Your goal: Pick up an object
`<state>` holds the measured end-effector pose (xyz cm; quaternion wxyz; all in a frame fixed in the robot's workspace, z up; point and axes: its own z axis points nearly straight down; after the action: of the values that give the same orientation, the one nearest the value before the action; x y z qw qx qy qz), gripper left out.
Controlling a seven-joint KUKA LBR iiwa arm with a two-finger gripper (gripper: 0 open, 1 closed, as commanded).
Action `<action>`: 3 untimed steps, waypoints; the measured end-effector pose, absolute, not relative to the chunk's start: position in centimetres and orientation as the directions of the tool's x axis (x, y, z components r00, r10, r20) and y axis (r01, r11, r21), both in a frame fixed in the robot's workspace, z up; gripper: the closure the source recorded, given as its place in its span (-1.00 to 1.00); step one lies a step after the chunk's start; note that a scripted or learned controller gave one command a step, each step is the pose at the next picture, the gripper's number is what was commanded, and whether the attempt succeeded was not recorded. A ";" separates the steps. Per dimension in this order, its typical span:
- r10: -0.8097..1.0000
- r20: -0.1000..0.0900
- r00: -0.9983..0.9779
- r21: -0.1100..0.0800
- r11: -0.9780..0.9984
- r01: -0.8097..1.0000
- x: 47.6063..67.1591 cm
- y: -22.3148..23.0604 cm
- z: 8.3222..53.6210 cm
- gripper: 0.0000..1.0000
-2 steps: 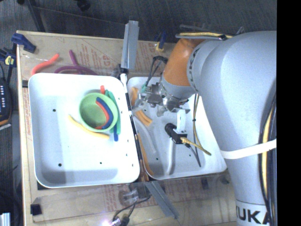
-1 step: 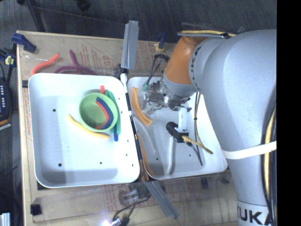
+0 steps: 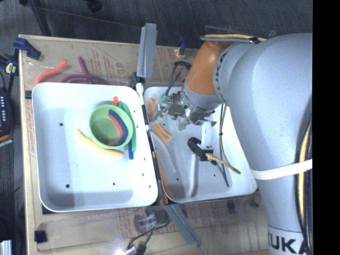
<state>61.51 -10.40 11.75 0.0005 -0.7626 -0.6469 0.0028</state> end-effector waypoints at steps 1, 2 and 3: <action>0.995 0.003 0.101 0.007 -0.101 0.995 60.1 -11.5 9.6 -1.00; 0.995 0.003 0.097 0.009 -0.097 0.995 60.3 -11.4 10.7 1.00; 0.995 0.003 0.096 0.009 -0.096 0.995 60.3 -11.5 10.7 -1.00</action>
<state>60.28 -11.45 10.71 -0.0024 -0.7404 -0.6721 -0.0039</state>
